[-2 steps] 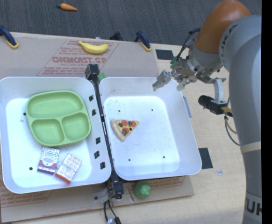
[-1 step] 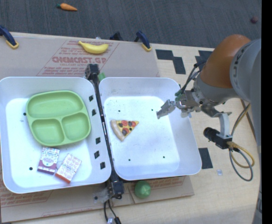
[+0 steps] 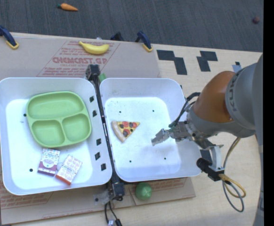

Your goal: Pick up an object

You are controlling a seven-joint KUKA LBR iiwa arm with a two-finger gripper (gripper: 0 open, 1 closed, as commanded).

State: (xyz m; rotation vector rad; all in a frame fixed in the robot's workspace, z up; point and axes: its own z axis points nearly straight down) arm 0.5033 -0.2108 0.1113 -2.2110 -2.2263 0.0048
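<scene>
Lower edge of the frame: I am logging a green ball [image 3: 143,190] sitting outside the bins on the cardboard [image 3: 141,65].

Lower left: two small packets [image 3: 59,164] are lying side by side in the left bin [image 3: 5,126], just below the green divided tray [image 3: 58,117].

Right of centre: I am watching the gripper [image 3: 159,138] hanging low in the right bin [image 3: 174,164], nothing between its fingers; whether the jaws are spread or closed I cannot tell at this angle.

Centre: the pizza slice [image 3: 124,127], my likely target, is lying flat in the right bin, near its left wall, left of the gripper and apart from it. I am judging it a light, stiff toy, thin and probably slick; pinching across its narrow width near the crust looks best.

Top: a banana [image 3: 94,46] is resting on the cardboard; a carrot [image 3: 68,6] is lying on the floor beyond.
</scene>
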